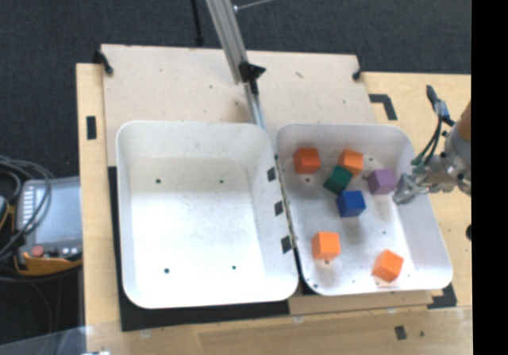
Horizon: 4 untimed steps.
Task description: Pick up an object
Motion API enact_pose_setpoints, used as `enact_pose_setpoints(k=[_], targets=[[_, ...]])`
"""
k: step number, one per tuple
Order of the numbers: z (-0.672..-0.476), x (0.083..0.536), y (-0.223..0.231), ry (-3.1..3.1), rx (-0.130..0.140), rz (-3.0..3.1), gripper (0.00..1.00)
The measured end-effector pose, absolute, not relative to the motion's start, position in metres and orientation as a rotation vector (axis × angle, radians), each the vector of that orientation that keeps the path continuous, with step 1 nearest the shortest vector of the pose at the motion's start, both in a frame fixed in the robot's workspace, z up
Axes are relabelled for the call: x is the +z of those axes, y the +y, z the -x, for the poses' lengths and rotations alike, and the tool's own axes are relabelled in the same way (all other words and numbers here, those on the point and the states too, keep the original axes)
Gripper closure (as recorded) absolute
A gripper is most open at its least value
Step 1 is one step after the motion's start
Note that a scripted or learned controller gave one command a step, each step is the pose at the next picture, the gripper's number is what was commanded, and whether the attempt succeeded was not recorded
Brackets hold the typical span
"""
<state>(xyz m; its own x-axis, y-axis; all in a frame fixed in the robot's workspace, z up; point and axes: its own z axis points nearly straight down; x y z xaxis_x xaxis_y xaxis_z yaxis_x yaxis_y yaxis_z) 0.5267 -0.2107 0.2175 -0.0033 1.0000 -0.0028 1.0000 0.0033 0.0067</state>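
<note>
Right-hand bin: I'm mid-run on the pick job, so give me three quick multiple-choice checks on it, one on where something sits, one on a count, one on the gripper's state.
1. Where is the purple cube relative to the gripper?
A. Just to its left in the camera view, nearest of all the cubes
B. In the left bin
C. At the near edge of the right bin

2. How many orange cubes lie in the right bin?
A. Two
B. Four
C. Six

3. What is the gripper carrying?
A. The blue cube
B. The green cube
C. No cube between its fingers

Answers: 1 A, the purple cube lies right beside the gripper at the bin's right wall. 2 B, four orange cubes lie there, two at the far side and two at the near side. 3 C, the blue cube and green cube both rest on the bin floor.
</note>
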Motion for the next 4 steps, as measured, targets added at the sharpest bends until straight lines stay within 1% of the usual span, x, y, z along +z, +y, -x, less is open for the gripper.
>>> enact_pose_setpoints(k=[1, 2, 3, 4], targets=[[-0.528, 0.233, -0.212, 2.224, 0.003, -2.214, 1.0], [-0.541, 0.224, -0.16, 2.228, 0.002, -2.213, 1.0], [-0.551, 0.231, -0.103, 2.23, 0.005, -2.21, 1.0], [-0.566, 0.222, -0.049, 2.229, 0.002, -2.213, 1.0]])
